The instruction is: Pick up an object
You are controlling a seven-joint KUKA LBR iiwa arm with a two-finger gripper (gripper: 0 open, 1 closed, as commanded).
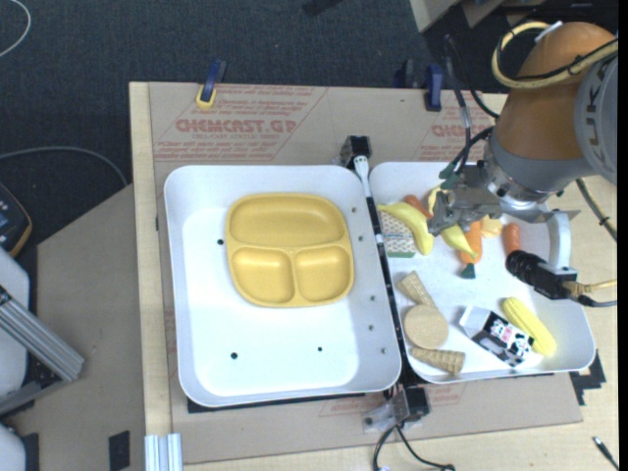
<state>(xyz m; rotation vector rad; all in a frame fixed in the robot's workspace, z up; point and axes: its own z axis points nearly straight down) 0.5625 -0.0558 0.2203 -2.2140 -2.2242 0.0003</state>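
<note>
Cardboard-topped bench (294, 116), two shallow white bins: my gripper (453, 209) low in the right bin (574, 346) over the yellow plastic banana (412, 226), grip state indiscernible; nothing lifted, pick outstanding.

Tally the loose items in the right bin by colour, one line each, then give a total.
Yellow: 3, banana, corn cob, a piece under the gripper at
Orange: 3
Tan: 3, cone, round biscuit, cone
Black-and-white: 1, small packet
Total: 10
</note>
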